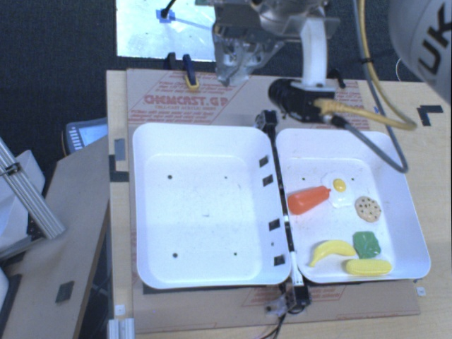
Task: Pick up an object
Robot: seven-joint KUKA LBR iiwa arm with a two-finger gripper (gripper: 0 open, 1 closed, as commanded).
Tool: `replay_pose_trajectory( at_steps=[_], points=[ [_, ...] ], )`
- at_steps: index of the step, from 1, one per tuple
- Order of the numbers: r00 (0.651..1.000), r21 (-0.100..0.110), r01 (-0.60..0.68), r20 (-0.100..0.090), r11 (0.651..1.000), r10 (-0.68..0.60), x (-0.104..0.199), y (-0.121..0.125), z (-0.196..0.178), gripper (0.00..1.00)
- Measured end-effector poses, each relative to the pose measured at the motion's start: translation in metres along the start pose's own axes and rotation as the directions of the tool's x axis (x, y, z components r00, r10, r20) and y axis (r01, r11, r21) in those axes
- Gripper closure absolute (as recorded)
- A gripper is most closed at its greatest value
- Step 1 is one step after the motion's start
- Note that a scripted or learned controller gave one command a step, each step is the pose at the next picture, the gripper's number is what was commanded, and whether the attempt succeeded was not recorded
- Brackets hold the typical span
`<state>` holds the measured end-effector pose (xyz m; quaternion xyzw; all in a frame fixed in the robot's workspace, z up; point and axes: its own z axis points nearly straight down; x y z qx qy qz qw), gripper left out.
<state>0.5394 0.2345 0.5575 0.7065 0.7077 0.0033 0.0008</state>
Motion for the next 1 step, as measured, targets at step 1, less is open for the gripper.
replay_pose_trajectory(
  at_steps=[1],
  points=[
    [1.000,-0.002,0.001,-0.001,1.000,-0.001,0.0004,0.0002,-0.0113,1.00]
  ],
)
